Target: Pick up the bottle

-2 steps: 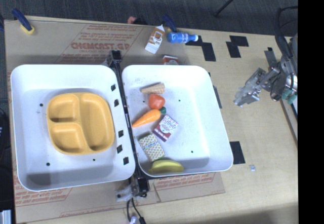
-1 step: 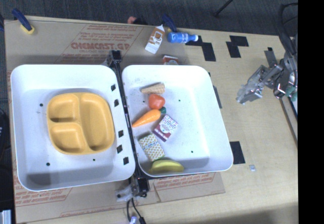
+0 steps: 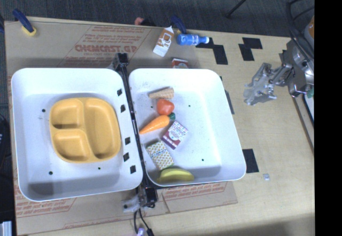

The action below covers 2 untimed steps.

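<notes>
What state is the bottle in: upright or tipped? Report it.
Tipped. The bottle lies on its side on the bench behind the right bin, its length running sideways.

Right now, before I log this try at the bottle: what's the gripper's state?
Gripper: out over the bench right of the bins, nothing between its fingers; open or shut cannot be told. The blue bottle lies behind the bins.

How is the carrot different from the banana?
The carrot is orange; the banana is yellow-green. The carrot lies near the middle of the right bin; the banana lies along the bin's near edge. The carrot tapers to a point; the banana curves. Both lie flat in the same bin.
</notes>
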Available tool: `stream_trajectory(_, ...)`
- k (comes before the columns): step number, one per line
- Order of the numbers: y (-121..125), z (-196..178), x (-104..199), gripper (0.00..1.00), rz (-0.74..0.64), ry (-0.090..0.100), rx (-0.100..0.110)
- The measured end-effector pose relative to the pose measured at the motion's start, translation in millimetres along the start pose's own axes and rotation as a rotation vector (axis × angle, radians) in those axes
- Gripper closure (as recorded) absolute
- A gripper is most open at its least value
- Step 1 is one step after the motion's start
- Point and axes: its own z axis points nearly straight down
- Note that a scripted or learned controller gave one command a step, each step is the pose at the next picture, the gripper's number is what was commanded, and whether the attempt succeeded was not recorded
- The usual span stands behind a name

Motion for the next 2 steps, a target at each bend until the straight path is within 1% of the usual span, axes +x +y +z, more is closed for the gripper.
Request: stream_trajectory(2,0,-22,-2,1.0,-0.003,-0.007,0.004)
